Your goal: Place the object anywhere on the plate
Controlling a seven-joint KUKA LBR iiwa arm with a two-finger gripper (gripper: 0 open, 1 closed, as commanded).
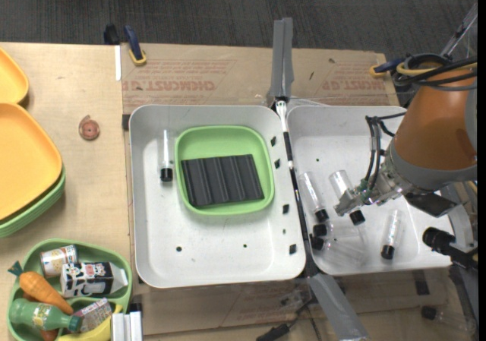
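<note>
A green square plate point(225, 135) sits in the left bin point(213, 260), and a dark grey ribbed block point(221, 180) lies flat on it. Left of the plate lies a clear tube with a black cap point(165, 155). In the right bin point(334, 260) several more clear black-capped tubes lie scattered, among them one point(310, 194) by the left wall and one point(389, 234) further right. My gripper point(355, 203) hangs low over the middle of the right bin, right beside a short tube point(339, 180) and a black cap point(355, 217).
The arm's orange band point(437, 131) hangs over the right bin's right side. On the bench at left are stacked yellow and green plates point(26, 172) and a green bowl of toy food point(64, 290). Clamps point(135, 49) hold the cardboard at the back.
</note>
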